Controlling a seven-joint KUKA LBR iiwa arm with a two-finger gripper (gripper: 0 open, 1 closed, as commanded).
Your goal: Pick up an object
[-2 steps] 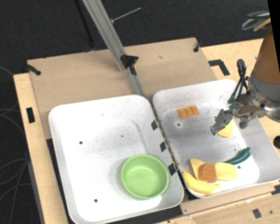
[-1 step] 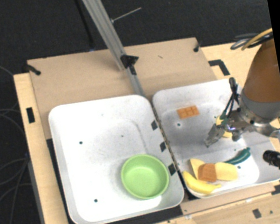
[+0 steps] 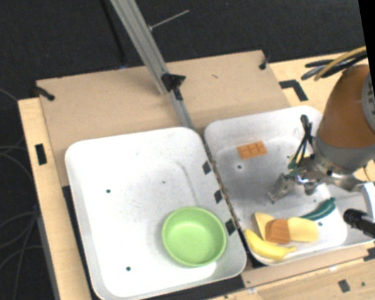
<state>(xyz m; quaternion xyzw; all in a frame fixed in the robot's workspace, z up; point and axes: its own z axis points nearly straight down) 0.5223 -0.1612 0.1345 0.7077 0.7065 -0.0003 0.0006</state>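
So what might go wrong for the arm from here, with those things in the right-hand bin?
The gripper hangs over a bare patch of the right bin, so closing there would probably catch nothing. The yellow pieces, a banana-like piece and a brown block lie piled in the near corner; a grab might snag two or wedge against the wall. The small orange tile lies flat, likely hard to grip.

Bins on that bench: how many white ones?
2: the left bin holds a green bowl; the right bin lies beside it, under the gripper.
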